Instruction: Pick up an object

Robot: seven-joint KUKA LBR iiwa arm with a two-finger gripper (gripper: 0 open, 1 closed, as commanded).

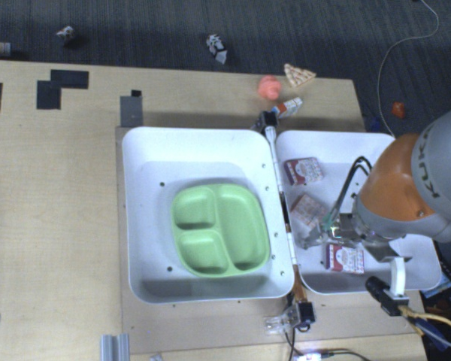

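Gripper (323,234) hangs low in the right bin (428,273), near its left wall, beside a small red-and-white packet (308,209); whether it grips anything I cannot tell. Likely the grasp step: next, close on that packet, then lift clear

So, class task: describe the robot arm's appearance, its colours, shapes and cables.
The arm has rounded grey casing with a bulging orange band above the wrist. A black cable loops beside the band. The gripper end is metallic, with small green lights.
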